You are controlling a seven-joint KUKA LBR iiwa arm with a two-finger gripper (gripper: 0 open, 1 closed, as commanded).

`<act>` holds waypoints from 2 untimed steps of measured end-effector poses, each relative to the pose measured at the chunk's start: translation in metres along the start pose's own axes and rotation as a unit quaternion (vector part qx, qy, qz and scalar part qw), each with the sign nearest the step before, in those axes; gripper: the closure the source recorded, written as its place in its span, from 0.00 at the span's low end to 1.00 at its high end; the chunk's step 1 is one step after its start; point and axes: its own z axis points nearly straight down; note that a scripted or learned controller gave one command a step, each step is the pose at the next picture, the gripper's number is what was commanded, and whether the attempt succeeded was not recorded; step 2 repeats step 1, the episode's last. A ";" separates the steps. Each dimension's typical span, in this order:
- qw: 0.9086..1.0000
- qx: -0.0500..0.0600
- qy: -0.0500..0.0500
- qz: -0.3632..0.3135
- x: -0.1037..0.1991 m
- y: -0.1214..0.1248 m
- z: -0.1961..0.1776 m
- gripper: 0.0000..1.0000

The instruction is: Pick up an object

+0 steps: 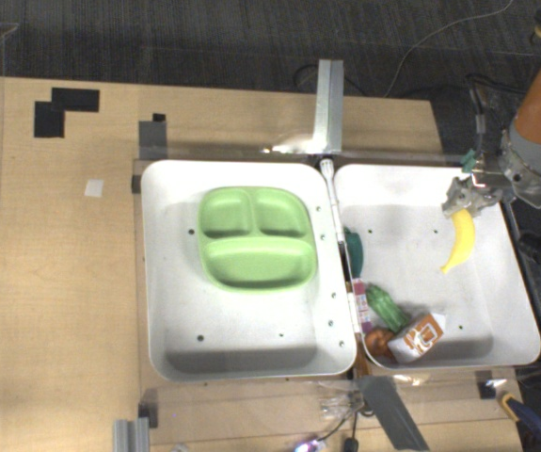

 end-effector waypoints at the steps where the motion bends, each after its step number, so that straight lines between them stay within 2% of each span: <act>1: 0.998 0.002 0.000 0.060 -0.020 -0.001 -0.013 1.00; 2: 0.998 0.002 0.000 0.060 -0.020 -0.001 -0.013 1.00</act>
